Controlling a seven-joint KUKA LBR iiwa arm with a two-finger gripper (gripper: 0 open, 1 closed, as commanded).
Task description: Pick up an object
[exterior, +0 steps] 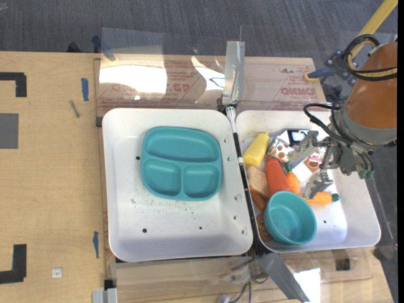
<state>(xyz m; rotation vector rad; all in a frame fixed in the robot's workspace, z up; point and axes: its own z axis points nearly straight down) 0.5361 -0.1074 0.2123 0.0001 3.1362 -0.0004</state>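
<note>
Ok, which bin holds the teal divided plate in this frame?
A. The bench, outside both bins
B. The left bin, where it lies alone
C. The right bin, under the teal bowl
B. The teal divided plate lies alone in the left bin, while the teal bowl sits in the right bin among the other items.

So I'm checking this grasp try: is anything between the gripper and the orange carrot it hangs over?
Nothing visible lies between them. The gripper hangs over the right bin, right above the orange carrot. A teal bowl sits close beside the carrot, a yellow block behind.
</note>
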